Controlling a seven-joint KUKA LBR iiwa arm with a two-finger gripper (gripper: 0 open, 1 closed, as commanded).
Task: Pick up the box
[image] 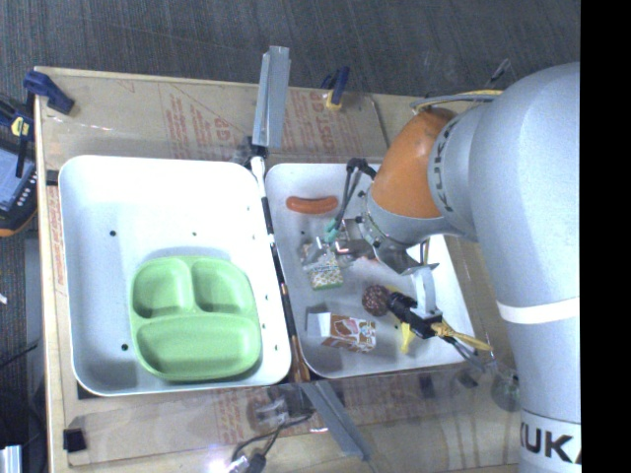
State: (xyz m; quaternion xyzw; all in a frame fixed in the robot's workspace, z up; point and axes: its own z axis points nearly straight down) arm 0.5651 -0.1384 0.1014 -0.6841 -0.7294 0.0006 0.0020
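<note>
Green sectioned tray (195,318) in the left bin (89,195); sausage (312,204) in the right bin's (296,180) far end.

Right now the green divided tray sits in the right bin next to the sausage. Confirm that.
Not quite: the camera view shows the green divided tray in the left bin. The sausage lies in the right bin, so the two are in separate bins.
</note>
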